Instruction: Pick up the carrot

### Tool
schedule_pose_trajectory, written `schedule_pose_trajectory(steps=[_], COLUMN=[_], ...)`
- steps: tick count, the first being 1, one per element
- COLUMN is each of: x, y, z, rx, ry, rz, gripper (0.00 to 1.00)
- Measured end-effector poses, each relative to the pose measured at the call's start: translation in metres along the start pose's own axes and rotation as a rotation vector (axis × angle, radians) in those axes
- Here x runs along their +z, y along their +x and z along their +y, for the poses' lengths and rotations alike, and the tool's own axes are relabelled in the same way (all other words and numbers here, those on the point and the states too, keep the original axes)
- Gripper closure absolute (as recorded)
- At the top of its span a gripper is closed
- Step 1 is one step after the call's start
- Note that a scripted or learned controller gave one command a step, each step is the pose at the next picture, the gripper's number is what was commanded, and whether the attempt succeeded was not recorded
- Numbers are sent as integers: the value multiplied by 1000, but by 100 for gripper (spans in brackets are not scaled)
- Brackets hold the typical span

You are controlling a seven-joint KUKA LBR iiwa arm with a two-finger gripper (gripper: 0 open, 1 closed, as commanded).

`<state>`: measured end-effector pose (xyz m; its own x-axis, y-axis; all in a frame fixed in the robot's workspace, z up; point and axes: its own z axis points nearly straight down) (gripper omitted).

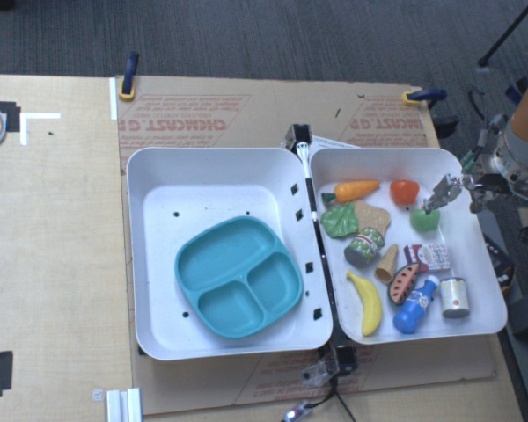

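Banana (365, 301) hugs the right bin's near-left wall, carrot (356, 188) lies far-left, gripper (442, 195) jaws unreadable.

Two bins sat side by side on the bench. The left bin (150, 236) held a tray (238, 277). In the right bin (475, 262), the carrot (356, 188) lay at the far edge, a tomato (404, 191) to its right. The gripper (442, 193) hung just right of the tomato. A banana (364, 301) lay near the front edge, a can (455, 296) at front right.
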<state>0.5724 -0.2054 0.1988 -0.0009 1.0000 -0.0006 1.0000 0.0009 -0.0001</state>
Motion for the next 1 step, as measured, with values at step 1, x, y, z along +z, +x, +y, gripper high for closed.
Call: schedule_pose_trajectory(steps=[1], x=[-30], y=[0], z=[87], rx=[-3], ry=[0], rz=[-1], gripper=[0])
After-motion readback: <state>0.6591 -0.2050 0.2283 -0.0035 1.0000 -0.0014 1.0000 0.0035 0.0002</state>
